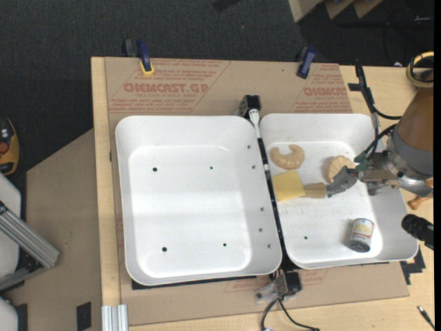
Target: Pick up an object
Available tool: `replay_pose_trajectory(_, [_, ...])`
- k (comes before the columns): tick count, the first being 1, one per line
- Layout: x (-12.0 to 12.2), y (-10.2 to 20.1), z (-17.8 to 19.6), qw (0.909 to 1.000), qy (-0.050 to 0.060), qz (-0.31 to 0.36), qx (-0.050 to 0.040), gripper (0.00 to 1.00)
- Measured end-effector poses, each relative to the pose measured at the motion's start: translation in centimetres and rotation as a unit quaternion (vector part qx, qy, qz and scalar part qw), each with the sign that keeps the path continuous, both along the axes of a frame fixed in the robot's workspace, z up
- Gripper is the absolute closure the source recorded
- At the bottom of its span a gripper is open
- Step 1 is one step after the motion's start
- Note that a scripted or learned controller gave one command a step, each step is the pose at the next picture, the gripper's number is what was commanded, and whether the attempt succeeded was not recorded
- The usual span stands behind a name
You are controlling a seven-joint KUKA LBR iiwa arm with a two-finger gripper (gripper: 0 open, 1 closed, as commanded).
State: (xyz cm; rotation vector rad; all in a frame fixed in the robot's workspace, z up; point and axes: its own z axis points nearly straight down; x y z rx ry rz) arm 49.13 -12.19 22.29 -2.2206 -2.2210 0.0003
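Inside the right-hand bin (pixel 313 126), four things lie loose on the white floor. Nearest the dividing wall sits a yellow block (pixel 287 185), pale and squarish, with a small tan piece (pixel 315 191) lying just beside its right edge. Above the block, toward the far wall, rests a curved croissant-shaped pastry (pixel 288 156), well clear of the block. To the right of that lies a second tan, bread-like lump (pixel 336 165), partly covered by the arm's tool. Near the bin's front right corner a small grey can (pixel 360 234) stands with a dark band around its foot, apart from everything else.

Over the middle right of this bin the gripper (pixel 339 182) reaches in from the right, its dark tip sitting between the bread-like lump and the small tan piece, close to both. Whether its jaws are apart or closed I cannot tell, and nothing is plainly seen between them.

Behind the tool, the grey wrist and the orange band (pixel 420 123) of the arm rise at the right edge.

Beside it, the left bin (pixel 131 185) shows its bare white floor with a few dark dots. Both bins rest on a brown board (pixel 172 85) printed with red lettering, held by blue clamps (pixel 144 54) at the far edge.
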Motion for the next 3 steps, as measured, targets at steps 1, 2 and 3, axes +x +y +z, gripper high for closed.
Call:
replay_pose_trajectory(1, [7.0, -3.5, -14.5, 1.0000, 0.000, 0.000, -0.0013, 0.00])
replay_pose_trajectory(2, [12.6, 0.4, -13.6, 1.0000, -0.006, 0.001, -0.0050, 0.00])
replay_pose_trajectory(3, [17.2, -0.5, -14.0, 0.9999, 0.012, 0.004, 0.0014, 0.00])
